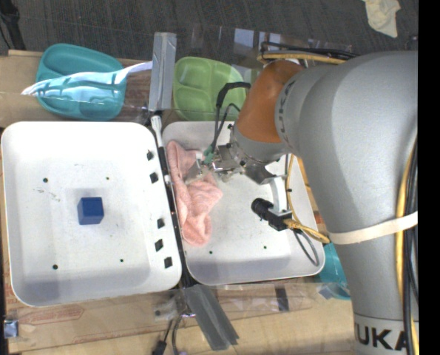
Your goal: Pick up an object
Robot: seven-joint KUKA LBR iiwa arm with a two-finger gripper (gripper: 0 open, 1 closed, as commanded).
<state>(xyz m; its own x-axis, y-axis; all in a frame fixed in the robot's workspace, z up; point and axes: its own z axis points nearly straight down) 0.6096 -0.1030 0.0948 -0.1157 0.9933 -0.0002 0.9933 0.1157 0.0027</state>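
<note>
My gripper (208,161) sits low in the right bin (242,261), at the upper end of the pink cloth (194,198). Whether it has closed on the cloth I cannot tell; the wrist hides the contact. The cloth lies crumpled along that bin's left wall. 1 blue cube (91,210) rests alone in the left bin (27,272), well apart from my arm (353,132).

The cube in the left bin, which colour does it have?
Blue; the cube shows clearly in the camera view.
</note>
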